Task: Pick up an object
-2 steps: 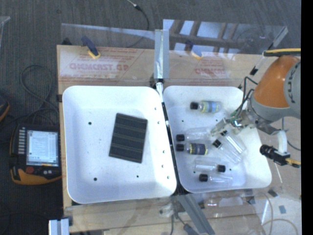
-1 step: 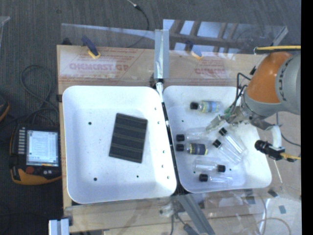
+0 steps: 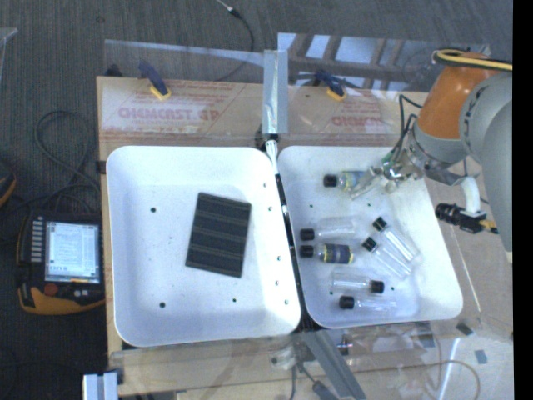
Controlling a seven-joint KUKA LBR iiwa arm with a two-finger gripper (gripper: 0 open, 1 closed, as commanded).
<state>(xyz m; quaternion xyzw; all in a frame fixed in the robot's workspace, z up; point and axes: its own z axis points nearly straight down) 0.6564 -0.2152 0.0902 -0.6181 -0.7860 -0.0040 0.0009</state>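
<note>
You are seeing gripper [image 3: 385,173] hovering over right bin [image 3: 441,294], beside capped vial [image 3: 348,179]; grip state unreadable, possibly touching. Nothing lifted yet; pick remaining.

We see black ribbed panel [image 3: 218,234] lying flat, slightly tilted, in left white bin [image 3: 133,307]. Handheld control pendant [image 3: 61,263], orange-edged with lit screen, sits on dark floor left of bench, cables looping behind it. We note two blue clamps [image 3: 152,79] [image 3: 327,82] on bench's far edge, and thin cable [image 3: 236,13] trailing across carpet beyond.
</note>
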